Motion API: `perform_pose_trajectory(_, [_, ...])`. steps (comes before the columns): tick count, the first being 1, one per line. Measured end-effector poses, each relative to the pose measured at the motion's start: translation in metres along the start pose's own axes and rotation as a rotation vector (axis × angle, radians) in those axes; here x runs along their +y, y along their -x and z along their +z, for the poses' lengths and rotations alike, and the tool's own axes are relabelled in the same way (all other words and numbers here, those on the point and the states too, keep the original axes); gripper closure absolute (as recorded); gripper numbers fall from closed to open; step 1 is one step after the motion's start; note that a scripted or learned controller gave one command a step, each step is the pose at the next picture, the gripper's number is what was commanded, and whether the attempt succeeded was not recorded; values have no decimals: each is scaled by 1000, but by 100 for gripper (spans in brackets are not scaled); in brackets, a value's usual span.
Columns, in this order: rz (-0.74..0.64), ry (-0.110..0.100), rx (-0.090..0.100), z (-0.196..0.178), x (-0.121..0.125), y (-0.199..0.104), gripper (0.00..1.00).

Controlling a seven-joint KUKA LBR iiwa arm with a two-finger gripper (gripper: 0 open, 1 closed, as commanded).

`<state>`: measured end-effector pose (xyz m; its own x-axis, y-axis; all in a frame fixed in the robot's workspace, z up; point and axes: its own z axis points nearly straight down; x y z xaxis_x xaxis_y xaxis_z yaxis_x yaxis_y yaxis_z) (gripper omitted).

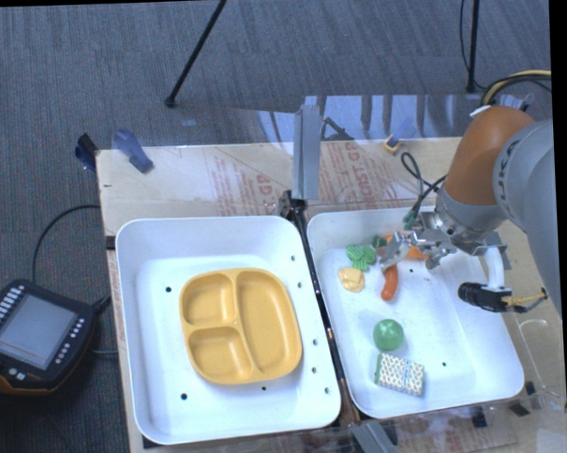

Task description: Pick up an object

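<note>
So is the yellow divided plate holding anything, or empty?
Empty. The yellow divided plate lies flat in the left bin, and all three compartments show bare yellow; the small items sit in the right bin.

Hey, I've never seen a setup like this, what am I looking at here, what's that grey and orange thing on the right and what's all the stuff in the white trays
One camera fixed above a bench looks down at a slant. The grey and orange thing is a robot arm reaching in from the right. Its job is to pick up an object with the gripper at its tip. The gripper is low over the right bin, near the far end; whether it grasps anything is too small to tell.

The left bin holds a yellow divided plate. The right bin holds small toy-like items: a green leafy piece, a yellow piece, an orange-red sausage shape, a green ball and a patterned block. On the floor at left lies a handheld control pad.
</note>
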<state>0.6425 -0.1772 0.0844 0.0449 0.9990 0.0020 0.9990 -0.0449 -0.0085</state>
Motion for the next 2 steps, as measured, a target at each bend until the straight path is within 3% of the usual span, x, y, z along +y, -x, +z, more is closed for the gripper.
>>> perform_pose_trajectory(1, [-1, 1, 2, -11, 1, -1, 100])
perform_pose_trajectory(2, [-184, 5, 0, -2, -4, -14, 100])
